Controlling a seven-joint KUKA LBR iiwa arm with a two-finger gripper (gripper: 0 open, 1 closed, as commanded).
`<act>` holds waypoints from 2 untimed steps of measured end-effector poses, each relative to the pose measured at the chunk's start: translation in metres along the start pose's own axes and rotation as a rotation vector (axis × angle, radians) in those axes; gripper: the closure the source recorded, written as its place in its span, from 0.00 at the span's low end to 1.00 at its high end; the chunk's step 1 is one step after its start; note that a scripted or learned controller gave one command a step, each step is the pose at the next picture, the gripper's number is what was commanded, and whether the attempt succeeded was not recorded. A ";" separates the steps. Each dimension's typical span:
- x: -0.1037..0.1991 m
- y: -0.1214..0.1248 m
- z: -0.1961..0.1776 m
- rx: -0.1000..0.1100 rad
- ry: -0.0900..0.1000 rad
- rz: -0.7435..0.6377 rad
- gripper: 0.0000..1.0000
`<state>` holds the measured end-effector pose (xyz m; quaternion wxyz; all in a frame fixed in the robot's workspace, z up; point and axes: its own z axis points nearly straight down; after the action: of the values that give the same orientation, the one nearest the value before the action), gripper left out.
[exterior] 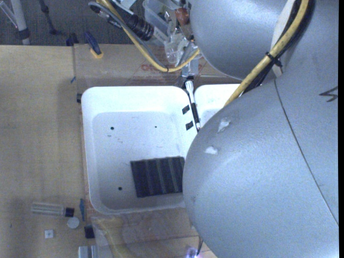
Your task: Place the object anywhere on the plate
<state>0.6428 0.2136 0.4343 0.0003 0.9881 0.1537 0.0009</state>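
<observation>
Grey arm (pixel 269 171) bulking across the right side, below and right of the gripper (pixel 177 50). Left bin (pixel 86 144) below the gripper; right bin (pixel 215 95) just below and right of it, mostly hidden by the arm. Dark ribbed slab (pixel 157 176) – perhaps the plate – flat on the left bin's floor, well below the gripper, untouched. Gripper high over the bins' far rim amid a yellow cable (pixel 134 42) – parted or closed, impossible to tell.
</observation>
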 end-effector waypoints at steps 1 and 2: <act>-0.004 -0.011 0.000 -0.001 0.001 0.110 1.00; -0.040 -0.023 0.000 0.000 -0.002 0.111 1.00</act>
<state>0.5973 0.2233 0.4340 0.0006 0.9951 0.0986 -0.0001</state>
